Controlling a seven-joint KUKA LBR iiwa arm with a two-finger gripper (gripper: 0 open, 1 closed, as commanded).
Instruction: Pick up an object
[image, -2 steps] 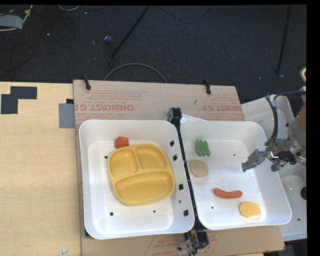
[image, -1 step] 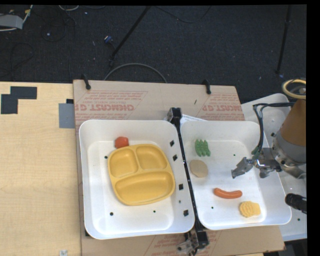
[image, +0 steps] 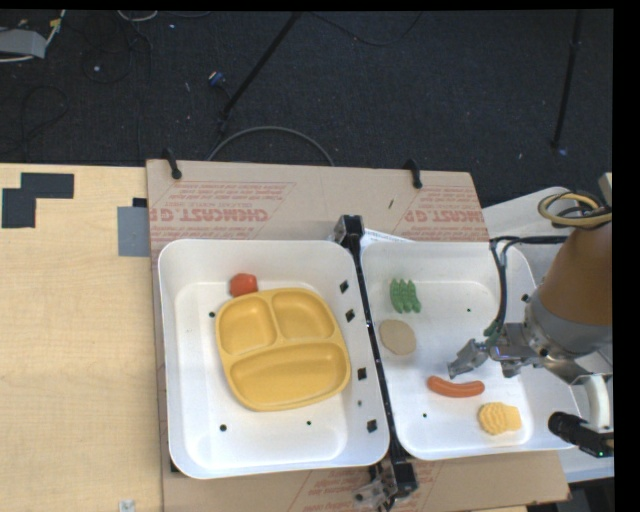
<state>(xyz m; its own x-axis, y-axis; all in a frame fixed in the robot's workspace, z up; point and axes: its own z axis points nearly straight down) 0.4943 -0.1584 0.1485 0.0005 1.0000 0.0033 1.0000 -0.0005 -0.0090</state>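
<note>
Sausage (image: 456, 387), red-orange, lies in the right bin (image: 440, 445), its long axis running left-right, just near-side of the tool (image: 468, 360). Tool fingers seem slightly apart and hold nothing, though the view is dim.

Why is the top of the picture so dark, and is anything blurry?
In the camera view, the floor behind the bench is dark and barely lit, while the white bins look bright and evenly lit with soft shadows; the yellow tray is fairly sharp, but the gripper looks smeared and small details are grainy.
</note>
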